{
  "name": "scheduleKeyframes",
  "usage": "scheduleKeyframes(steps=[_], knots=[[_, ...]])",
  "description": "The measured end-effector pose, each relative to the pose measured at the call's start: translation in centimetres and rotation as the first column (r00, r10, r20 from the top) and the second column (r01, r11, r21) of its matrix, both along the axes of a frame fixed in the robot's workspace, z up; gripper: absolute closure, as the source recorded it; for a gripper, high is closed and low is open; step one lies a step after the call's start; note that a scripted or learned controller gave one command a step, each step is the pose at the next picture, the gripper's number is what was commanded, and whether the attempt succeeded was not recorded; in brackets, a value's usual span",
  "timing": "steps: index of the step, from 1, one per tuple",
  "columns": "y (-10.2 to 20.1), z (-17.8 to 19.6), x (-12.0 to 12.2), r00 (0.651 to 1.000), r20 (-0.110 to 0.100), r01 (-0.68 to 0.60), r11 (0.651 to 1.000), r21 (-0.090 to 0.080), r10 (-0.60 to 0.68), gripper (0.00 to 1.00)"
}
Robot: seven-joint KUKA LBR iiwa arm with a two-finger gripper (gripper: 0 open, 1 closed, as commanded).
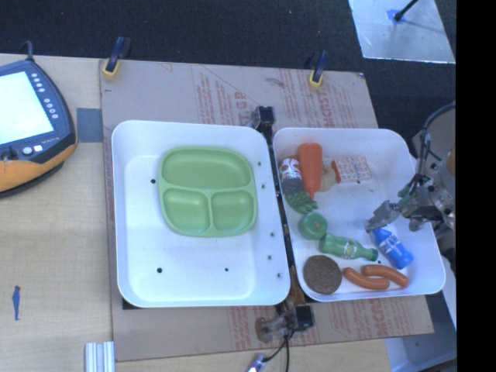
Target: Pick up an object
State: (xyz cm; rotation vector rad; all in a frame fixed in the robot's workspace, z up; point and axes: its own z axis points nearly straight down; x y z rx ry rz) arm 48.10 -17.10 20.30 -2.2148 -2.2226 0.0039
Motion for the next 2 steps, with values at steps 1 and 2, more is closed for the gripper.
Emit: scheduleKeyframes(steps=[1, 2], knots=[[-2.0, -10.5, 4.5, 1.000, -0.003, -0.002, 1.000, 0.000, 0.002, 0.00], [5.3, -11.1, 9.1, 1.000, 0.000, -0.004, 1.000, -0.001, 0.004, 0.00]])
